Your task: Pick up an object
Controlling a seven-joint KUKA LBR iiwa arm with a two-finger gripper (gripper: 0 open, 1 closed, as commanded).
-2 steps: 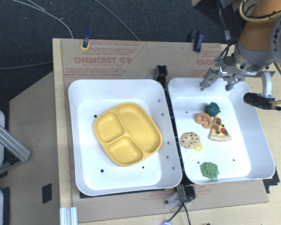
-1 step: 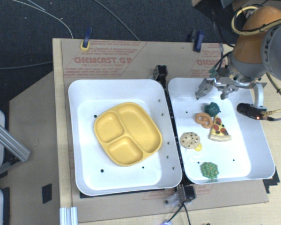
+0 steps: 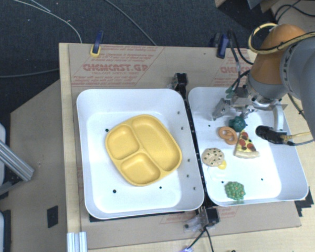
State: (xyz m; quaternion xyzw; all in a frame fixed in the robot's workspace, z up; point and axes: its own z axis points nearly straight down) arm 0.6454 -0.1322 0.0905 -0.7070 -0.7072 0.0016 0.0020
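A small teal object (image 3: 238, 124) sits at the back of the right bin (image 3: 283, 185), just beneath the claw (image 3: 236, 113); whether the claw is wide, narrow or gripping it cannot be told. Nearby lie a pretzel (image 3: 227, 135), a pizza slice (image 3: 245, 145), a cookie (image 3: 213, 156) and broccoli (image 3: 234, 190). The left bin (image 3: 94, 193) holds a yellow divided tray (image 3: 142, 149) on the table (image 3: 115, 62).

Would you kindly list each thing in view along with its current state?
Yellow tray: upright in the left bin, nothing in its compartments.
Pretzel: flat in the right bin.
Pizza slice: flat.
Cookie: flat.
Broccoli: lying loose.
Teal toy: under the gripper.
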